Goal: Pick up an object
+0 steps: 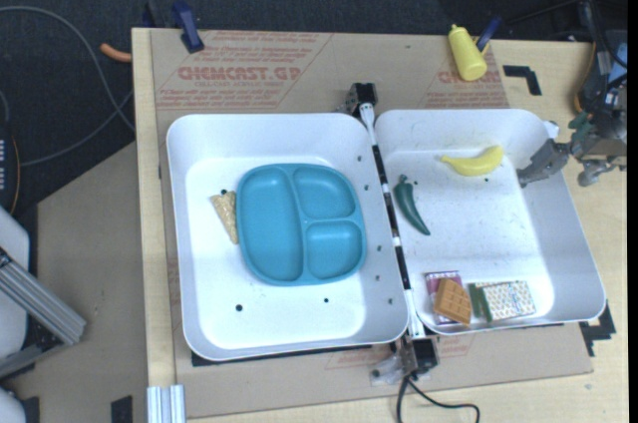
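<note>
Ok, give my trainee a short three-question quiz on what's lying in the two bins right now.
1. True or false: the banana lies in the right bin.
2. What sits beside the blue divided plate on its left? A) cracker B) spoon C) cup
3. Which thing lies nearest the gripper?

Key: 1 true. 2 A, the cracker. 3 the banana; the green pepper lies farther off.

Robotics lab, cardboard-topped bench [299, 62] clamped down, two white bins [199, 301], toy food, trailing cables [60, 22], dark carpet
</note>
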### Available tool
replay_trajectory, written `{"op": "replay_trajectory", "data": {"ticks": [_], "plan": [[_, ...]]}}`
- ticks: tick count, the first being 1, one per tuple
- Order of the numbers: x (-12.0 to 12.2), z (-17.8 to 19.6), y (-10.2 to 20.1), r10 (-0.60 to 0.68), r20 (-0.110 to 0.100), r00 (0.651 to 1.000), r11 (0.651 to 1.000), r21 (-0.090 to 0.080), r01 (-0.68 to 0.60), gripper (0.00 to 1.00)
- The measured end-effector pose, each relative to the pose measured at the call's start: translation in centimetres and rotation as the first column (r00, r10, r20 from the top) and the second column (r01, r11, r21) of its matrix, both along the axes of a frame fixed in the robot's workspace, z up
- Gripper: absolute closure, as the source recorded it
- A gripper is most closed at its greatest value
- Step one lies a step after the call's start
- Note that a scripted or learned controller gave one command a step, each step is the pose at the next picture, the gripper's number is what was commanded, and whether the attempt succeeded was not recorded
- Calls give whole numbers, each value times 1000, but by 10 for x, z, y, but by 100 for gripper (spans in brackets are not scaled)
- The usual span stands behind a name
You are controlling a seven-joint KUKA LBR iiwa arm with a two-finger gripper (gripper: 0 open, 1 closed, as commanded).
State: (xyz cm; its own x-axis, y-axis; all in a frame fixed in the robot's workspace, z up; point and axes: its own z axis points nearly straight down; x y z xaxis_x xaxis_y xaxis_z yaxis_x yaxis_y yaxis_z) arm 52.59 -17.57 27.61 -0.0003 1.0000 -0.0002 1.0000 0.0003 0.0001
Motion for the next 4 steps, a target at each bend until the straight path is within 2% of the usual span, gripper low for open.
{"op": "replay_trajectory", "data": {"ticks": [1,2,3,4], "plan": [[95,-90,5,0,0,1000,1000,0,0,0],[132,-177,8,1,10,1000,1000,-6,-1,0],[133,-165,7,2,17,1000,1000,-10,-2,100],[133,-165,7,2,16,1000,1000,-10,-2,0]]}}
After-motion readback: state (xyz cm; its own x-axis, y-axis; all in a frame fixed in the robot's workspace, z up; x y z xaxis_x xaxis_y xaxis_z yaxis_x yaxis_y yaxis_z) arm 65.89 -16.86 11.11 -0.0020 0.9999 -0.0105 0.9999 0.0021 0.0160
